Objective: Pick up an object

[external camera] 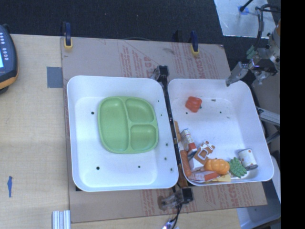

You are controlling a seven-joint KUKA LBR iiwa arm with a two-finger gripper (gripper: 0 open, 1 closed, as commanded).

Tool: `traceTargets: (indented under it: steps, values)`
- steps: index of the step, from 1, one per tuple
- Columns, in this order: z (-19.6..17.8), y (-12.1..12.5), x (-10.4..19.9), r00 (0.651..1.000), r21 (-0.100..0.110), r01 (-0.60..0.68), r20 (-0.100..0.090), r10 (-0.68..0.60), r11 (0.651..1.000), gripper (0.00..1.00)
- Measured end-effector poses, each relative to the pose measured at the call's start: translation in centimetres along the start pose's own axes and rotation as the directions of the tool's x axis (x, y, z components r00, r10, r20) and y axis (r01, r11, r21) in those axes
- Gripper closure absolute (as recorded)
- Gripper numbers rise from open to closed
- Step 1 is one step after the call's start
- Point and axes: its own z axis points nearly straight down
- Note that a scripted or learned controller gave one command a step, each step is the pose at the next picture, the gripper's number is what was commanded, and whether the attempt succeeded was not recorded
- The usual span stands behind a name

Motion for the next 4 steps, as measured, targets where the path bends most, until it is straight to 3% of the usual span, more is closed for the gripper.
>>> traceTargets:
  steps: [1, 2, 3, 4]
  values:
    - [12.9, 3.1, 4.9, 1.0, 0.009, 0.005, -0.003, -0.005, 1.0, 0.0]
    - [19.7, 3.2, 7.7, 1.0, 0.005, 0.004, -0.001, -0.004, 1.0, 0.0]
    - [19.3, 3.3, 4.9, 1.0, -0.003, -0.003, 0.001, 0.003, 1.0, 0.0]
    - [19.3, 3.3, 7.4, 1.0, 0.002, 0.002, 0.0, -0.002, 1.0, 0.0]
